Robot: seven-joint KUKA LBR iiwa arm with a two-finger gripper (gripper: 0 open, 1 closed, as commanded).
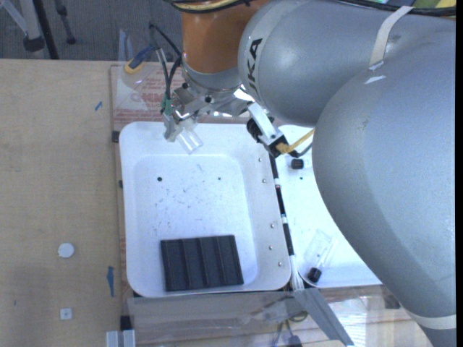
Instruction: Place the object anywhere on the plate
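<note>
A dark ribbed rectangular plate [201, 262] lies flat in the near part of the left white bin [137, 194]. A small clear object with a black end [317, 257] lies in the right bin [304, 215], close to the divider. My gripper [181, 134] hangs over the far edge of the left bin, well away from the plate and up-left of the clear object. The big grey arm hides most of the right bin.
A strip of clear plastic wrapping [145, 85] sits behind the left bin. A small black piece [296, 163] rests at the far side of the right bin. The wooden bench [51, 194] extends to the left, with a small white disc [66, 250] on it.
</note>
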